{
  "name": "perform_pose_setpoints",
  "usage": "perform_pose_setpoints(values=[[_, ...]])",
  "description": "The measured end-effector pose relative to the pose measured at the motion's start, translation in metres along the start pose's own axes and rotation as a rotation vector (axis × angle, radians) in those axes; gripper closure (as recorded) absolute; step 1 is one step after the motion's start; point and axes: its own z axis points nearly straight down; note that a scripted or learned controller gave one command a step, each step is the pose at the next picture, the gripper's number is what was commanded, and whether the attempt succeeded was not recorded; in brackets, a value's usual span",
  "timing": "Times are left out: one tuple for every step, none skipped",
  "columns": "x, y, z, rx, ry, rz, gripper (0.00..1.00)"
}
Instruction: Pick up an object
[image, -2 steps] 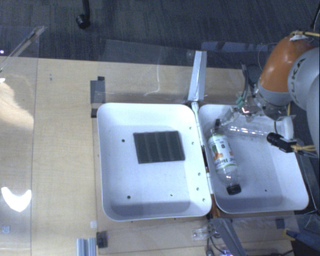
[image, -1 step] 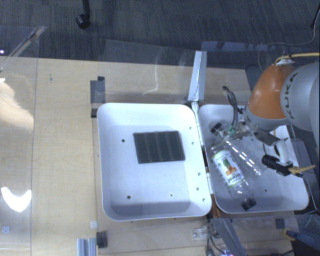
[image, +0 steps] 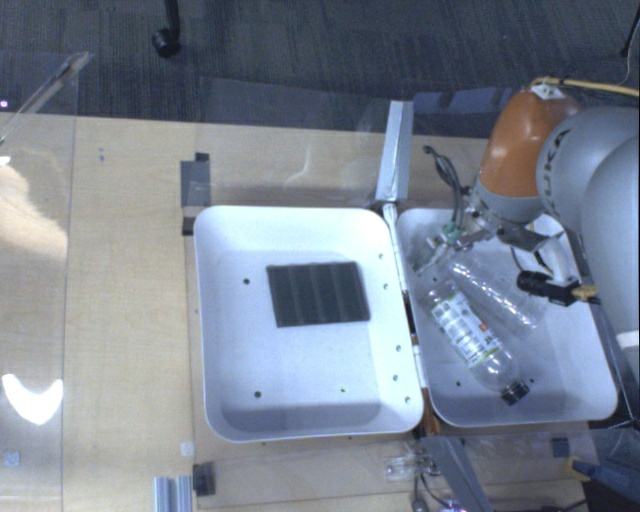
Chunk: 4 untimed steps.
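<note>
Bench (image: 120, 300) bearing 2 bins. Clear bottle (image: 470, 335) lying flat in right bin (image: 590, 395), diagonal. Gripper (image: 452, 236) hovering just beyond bottle's upper end, likely lining up grasp; grip state: cannot tell. Dark pad (image: 318, 294) lying in left bin (image: 230, 390).

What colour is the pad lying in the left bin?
Dark grey with lengthwise ribs; the pad shows plainly in the camera view against the white left bin.

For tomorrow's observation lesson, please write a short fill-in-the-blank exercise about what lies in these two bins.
1. The clear plastic bottle lies in the ____ bin as the camera sees it.
2. The dark ribbed pad lies in the ____ bin.
3. The bottle's cap is ____ in colour.
4. The band on the arm above the wrist is ____.

Missing words: right; left; black; orange
</note>
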Motion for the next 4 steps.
perform_pose_setpoints(values=[[-0.002,0.002,-0.011,-0.013,-0.012,-0.001,1.00],[0.014,0.013,-0.097,-0.018,-0.010,-0.221,1.00],[0.013,0.013,-0.097,-0.018,-0.010,-0.220,0.00],[0.038,0.007,-0.096,-0.016,-0.007,-0.124,0.00]])
